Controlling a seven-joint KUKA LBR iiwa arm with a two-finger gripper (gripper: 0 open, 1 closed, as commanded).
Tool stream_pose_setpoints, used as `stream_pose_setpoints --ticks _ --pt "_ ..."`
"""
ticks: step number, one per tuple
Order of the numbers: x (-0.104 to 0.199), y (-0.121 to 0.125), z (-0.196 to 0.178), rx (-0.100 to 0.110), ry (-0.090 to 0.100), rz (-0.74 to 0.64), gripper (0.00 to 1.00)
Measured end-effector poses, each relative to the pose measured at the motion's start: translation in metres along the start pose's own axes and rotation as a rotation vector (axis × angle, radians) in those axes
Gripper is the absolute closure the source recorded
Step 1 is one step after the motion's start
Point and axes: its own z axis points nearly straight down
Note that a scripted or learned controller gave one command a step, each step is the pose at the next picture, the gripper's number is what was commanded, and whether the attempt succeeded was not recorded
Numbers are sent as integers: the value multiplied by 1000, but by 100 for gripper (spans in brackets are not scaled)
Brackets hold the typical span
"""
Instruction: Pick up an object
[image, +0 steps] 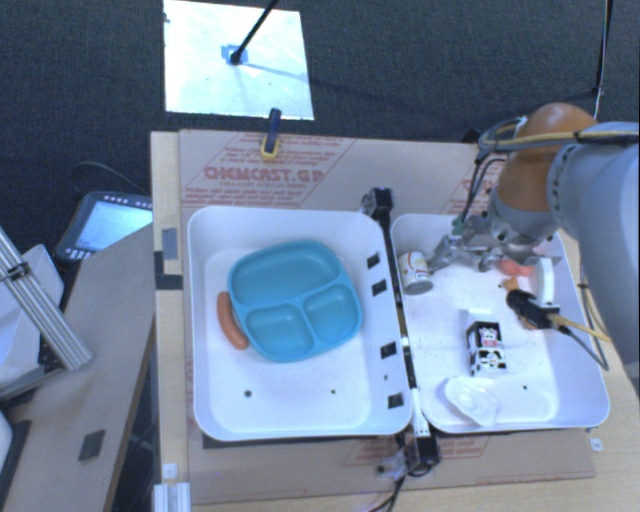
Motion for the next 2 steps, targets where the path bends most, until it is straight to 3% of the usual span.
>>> stream_pose_setpoints --ticks 1,2 --pt "0 2 -14 -5 0 0 100" --pt "4 -6 -65 -5 0 1 100"
